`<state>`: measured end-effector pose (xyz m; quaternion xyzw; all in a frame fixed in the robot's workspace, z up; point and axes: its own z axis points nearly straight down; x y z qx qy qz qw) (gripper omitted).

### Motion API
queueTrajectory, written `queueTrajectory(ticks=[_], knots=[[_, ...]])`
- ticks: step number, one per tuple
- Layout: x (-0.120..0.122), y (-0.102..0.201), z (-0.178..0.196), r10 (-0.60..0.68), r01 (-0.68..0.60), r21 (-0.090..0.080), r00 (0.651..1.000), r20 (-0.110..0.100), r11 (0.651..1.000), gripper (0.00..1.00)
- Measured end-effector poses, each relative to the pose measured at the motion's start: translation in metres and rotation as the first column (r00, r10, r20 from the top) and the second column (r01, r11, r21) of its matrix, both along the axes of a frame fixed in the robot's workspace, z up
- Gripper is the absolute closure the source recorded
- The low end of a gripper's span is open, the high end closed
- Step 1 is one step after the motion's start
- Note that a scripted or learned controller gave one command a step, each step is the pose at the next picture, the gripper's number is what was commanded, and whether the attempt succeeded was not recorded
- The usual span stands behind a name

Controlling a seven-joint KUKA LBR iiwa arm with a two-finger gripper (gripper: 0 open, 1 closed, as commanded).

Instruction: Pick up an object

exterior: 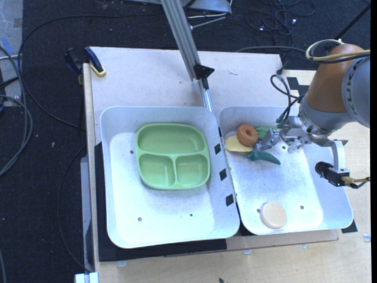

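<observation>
The right bin (306, 184) holds a brown ring-shaped toy (247, 135) leaning on a pale yellow piece (234, 145) near its far left corner. A dark teal object (264, 156) lies just right of them. A round cream disc (273, 215) rests near the bin's front edge. My gripper (272, 139) hangs low over the far part of the right bin, right beside the teal object and the brown ring. Nothing is visibly held between its fingers.
The left bin (118, 175) carries a green divided plate (173, 155). A slanted metal pole (184, 31) runs down from the top to the gap between the bins. Cables trail off the arm at the right, by a black clamp (330, 173).
</observation>
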<state>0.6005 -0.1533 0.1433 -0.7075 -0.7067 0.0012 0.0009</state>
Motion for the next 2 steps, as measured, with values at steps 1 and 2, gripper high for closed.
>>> queueTrajectory(ticks=[1, 2], knots=[[0.000, 0.000, -0.051, 0.001, -0.001, 0.000, 1.000, 0.003, 1.000, 0.00], [0.001, 0.000, -0.039, 0.000, 0.000, -0.002, 1.000, 0.007, 1.000, 1.00]])
